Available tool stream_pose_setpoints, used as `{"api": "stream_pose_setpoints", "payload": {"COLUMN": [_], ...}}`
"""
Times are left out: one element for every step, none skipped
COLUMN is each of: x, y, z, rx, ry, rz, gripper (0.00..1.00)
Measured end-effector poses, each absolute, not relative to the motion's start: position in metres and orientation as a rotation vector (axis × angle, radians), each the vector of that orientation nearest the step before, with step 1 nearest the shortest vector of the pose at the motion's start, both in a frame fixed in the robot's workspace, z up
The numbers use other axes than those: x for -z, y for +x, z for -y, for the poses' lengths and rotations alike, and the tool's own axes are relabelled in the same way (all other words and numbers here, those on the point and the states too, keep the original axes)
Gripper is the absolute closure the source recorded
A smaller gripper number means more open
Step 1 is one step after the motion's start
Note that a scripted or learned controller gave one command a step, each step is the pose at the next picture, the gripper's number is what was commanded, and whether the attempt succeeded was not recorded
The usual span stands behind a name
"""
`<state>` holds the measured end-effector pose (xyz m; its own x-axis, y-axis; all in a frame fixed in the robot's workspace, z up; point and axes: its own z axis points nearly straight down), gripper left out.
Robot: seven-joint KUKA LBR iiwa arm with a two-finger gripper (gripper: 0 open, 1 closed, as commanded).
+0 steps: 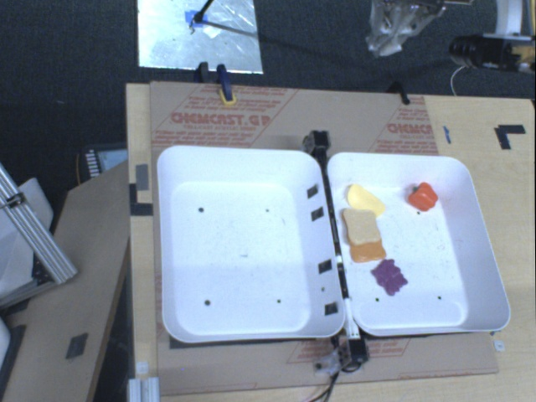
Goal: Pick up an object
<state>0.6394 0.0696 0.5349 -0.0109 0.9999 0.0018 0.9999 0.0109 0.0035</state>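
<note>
Pincer [390,33] raised beyond the bins, grip state unclear, four small items in right bin [477,224]

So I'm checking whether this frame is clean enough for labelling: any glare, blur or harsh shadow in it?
Camera view: lighting is even and soft, with only faint shadows along the white bins' walls; the foil sheet at the top reflects brightly; the tool near the top edge looks slightly blurred; the small items, like the orange piece and the purple piece, are soft but distinguishable.
</note>
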Motion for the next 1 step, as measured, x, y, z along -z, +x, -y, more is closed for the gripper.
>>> {"api": "stream_pose_setpoints", "payload": {"x": [-0.535], "y": [0.627], "z": [-0.1242], "rx": [-0.004], "ry": [2.211], "rz": [-2.232], "gripper": [1.0]}}
